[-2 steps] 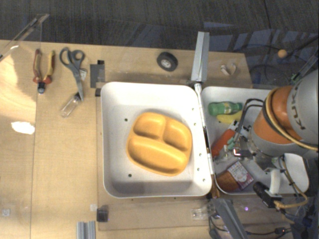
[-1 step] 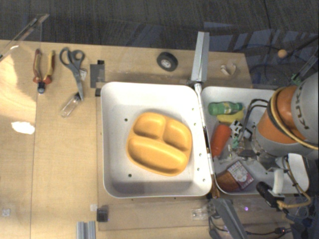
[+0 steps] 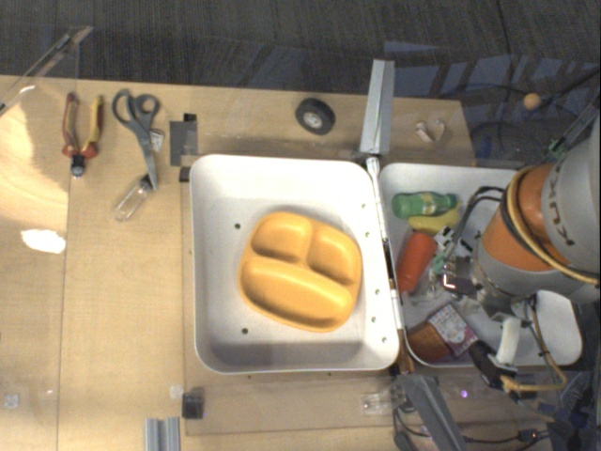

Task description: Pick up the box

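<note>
Arm (image 3: 545, 224) bent low over right bin (image 3: 423, 172), pincer state impossible to tell.

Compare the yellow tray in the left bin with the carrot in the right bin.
The yellow tray is broad, rounded and split into three compartments; the carrot is slim and tapered. The tray is yellow-orange, the carrot red-orange. The tray lies alone mid-bin; the carrot lies among other items by the right bin's left wall. Both lie flat in white bins.
</note>
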Controlling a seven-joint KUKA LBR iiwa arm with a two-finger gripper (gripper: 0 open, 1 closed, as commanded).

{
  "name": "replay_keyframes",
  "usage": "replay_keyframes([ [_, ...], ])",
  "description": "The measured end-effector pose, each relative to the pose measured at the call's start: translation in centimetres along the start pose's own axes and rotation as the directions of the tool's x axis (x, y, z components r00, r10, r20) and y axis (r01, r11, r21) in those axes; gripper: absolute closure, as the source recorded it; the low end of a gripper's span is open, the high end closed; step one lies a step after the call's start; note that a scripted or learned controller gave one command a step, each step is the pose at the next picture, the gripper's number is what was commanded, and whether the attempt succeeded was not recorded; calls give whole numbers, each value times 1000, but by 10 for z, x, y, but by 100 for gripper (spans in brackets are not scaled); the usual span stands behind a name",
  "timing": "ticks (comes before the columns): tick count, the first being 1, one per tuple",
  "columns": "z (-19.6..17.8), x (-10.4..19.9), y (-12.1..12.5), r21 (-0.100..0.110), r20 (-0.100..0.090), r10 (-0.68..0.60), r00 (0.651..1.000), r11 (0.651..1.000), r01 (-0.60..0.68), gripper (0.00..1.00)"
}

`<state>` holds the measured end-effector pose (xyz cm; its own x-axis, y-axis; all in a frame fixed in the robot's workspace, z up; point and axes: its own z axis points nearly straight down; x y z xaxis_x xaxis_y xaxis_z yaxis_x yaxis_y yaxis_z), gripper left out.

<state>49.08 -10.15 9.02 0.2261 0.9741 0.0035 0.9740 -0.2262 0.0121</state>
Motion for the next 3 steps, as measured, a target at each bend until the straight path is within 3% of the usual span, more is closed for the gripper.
replay_keyframes([
  [1,0,2,0,-5,7,-130,992,992,130,0],
  [2,0,-2,3,-8,1,82,997,997,-82,0],
  [3,0,-4,2,-4,6,-221,975,975,221,0],
])
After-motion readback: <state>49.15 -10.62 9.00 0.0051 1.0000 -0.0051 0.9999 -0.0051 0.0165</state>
